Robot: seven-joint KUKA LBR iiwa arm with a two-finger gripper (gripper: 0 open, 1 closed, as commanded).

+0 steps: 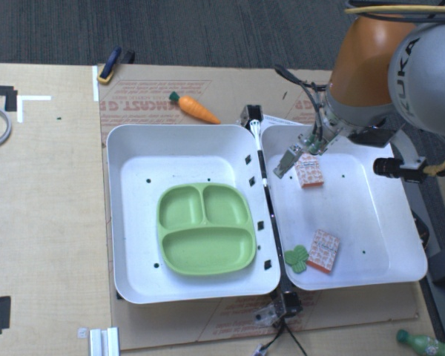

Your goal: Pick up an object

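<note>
Smooth white right bin [400, 258]: metal claw [300, 156] spread open beside patterned boxy carton [309, 173].

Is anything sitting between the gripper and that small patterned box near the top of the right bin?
Nothing visible does. The gripper hangs just left of the patterned box in the right bin, with bare bin floor around them. The second box and the green leaf piece lie apart, near the front wall.

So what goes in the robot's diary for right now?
gripper above right bin | beside small box | holding nothing | plate in left bin
</note>
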